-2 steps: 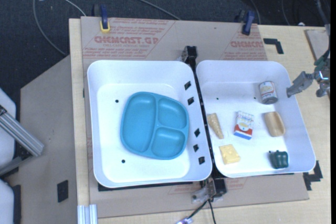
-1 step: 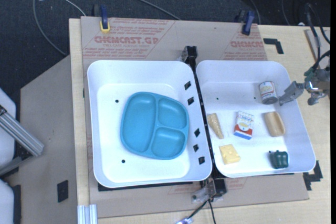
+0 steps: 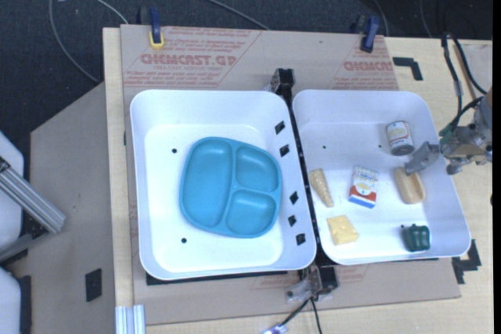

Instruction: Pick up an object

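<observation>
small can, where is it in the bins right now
The small can lies in the right bin near its far right corner, just above the gripper and the bread roll.

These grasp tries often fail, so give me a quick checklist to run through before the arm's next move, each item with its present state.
1. Gripper over the right white bin: ok.
2. Tan bread-shaped piece right below the gripper: ok.
3. Anything held: cannot tell.
4. Small silver can apart from the bread-shaped piece: ok.
5. Dark green block well apart from the gripper: ok.
</observation>
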Robot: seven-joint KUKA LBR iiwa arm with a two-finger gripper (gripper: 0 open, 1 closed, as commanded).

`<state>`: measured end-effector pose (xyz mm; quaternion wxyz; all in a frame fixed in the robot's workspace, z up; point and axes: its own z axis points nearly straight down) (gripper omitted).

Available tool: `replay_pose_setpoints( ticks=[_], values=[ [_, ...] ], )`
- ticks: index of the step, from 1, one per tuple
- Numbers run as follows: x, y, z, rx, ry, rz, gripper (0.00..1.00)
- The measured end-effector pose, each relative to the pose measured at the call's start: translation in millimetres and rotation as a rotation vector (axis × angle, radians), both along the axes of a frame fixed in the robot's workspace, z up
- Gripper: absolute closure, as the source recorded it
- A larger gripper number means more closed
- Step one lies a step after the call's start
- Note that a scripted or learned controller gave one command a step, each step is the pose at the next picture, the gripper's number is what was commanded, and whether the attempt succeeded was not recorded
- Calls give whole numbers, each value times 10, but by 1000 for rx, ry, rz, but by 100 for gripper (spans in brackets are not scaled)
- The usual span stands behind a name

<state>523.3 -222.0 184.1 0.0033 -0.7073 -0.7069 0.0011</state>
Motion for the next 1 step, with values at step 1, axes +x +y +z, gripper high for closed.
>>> replay_pose_setpoints(
  ticks=[1],
  values=[
    [92,15,-545,0,0,2,0]
  ],
)
